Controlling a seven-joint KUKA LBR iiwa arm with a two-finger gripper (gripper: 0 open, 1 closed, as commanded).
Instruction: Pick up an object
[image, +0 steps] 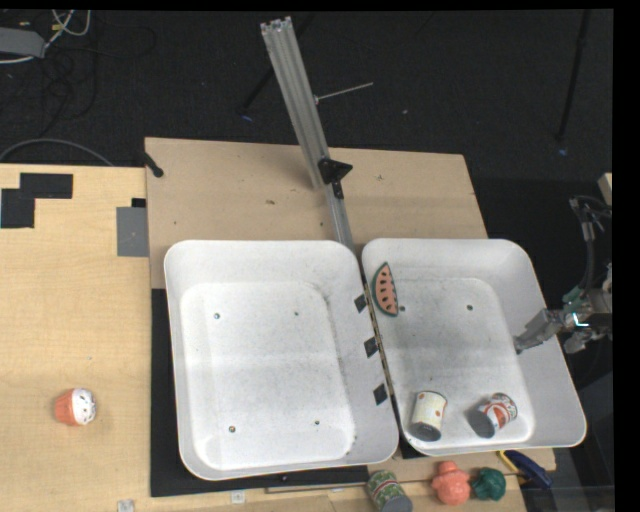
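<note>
Overhead slanted view of the desk (300, 190) with two shallow white bins side by side. The left bin (200, 265) holds no visible objects. The right bin (510, 260) holds three candidate objects: a watermelon-slice toy (385, 289) leaning at the bin's 10 o'clock edge, against the divider; a white cup (428, 415) lying on its side at 7 o'clock; and a small can with a red label (494, 414), also on its side, at 5 o'clock, near the cup but apart from it.

The tool (532, 334) enters at the right bin's 3 o'clock rim, low over the wall; nothing is seen in it. Whether it is released or clenched cannot be told, since it is small and dark against the rim.

Outside the bins, a red-and-white ball (75, 407) rests on the pale wood at the far left, and a patterned can (386, 490), a pink figure (451, 483) and a green figure (489, 484) lie beyond the bins' 6 o'clock edge.

Likely hazards, judged from this layout: the tool sits well apart from all three objects, so a descent here would probably close on bare floor or strike the sloped wall. The cup and can, lying on their sides, may roll away when nudged. The thin slice pressed against the divider leaves little room for a grip on its far side.
</note>
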